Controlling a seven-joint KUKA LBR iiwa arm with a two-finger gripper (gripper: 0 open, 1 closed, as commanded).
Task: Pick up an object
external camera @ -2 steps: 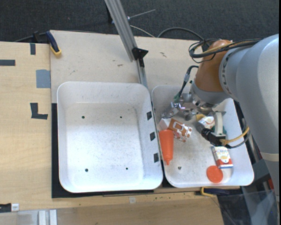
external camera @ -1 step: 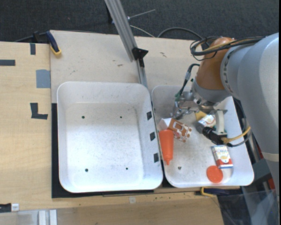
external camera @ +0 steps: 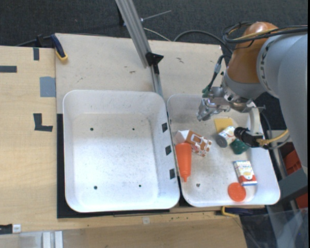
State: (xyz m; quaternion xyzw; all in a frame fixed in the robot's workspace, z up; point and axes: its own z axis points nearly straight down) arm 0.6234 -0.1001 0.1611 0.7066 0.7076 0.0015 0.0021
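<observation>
Camera view looks down on two white bins side by side: the left bin (external camera: 77, 138) and the right bin (external camera: 271, 182), which holds all the loose things. I count six of them there. One orange carrot-shaped piece (external camera: 184, 160) lies lengthwise near the bin's left wall, its tip pointing toward the front edge. One small white and orange carton (external camera: 196, 141) sits just beside the carrot's upper end, touching or nearly touching it. One yellow block (external camera: 223, 123) lies toward the back of the bin, and just in front of it rests one small can (external camera: 226, 136) on its side. One dark green piece (external camera: 239, 146) lies just right of the can. One red and white box (external camera: 244, 171) sits near the right wall, with one flat orange disc (external camera: 236, 191) just in front of it, near the front right corner. That makes seven, counting again with the disc.

My gripper (external camera: 206, 111) hangs over the back part of the right bin, just left of the yellow block and behind the carton. Whether my fingers are spread or closed I cannot tell from this angle, and I see nothing between them.

My wrist, with its orange band (external camera: 248, 56), and my grey arm cover the bin's far right corner. A black hose fitting (external camera: 245, 134) crosses above the green piece. A metal pole (external camera: 137, 32) slants down to the gap between the bins.
</observation>
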